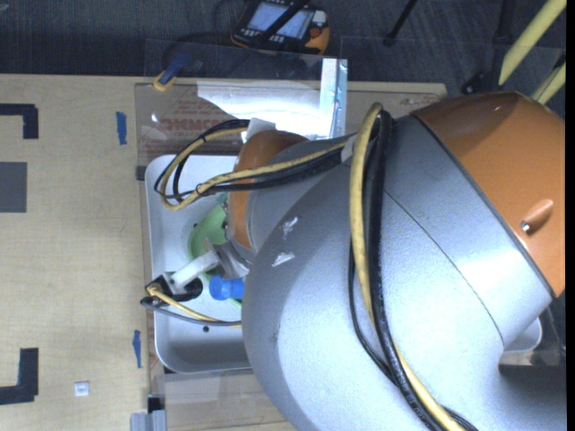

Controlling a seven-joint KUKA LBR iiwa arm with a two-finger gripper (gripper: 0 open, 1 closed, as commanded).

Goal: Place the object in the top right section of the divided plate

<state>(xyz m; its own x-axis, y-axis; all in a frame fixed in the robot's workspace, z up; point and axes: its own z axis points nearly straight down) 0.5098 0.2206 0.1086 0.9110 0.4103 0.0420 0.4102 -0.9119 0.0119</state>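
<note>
The grey arm with its orange band (503, 178) covers most of the view and hides the right bin. Its wrist reaches down into the left white bin (171, 353), where the gripper (226, 257) is largely hidden under the arm. A green object (208, 230) lies in the bin just left of the gripper, touching or very near it. A small blue object (225, 288) sits just below the gripper on the bin floor. I cannot tell whether either is held.
A yellow and black cable (193, 182) loops over the bin's upper part. A clear plastic sheet (269, 101) stands behind the bin. A dark hand-held device (278, 23) lies beyond the bench. Wooden bench top (72, 241) stretches to the left.
</note>
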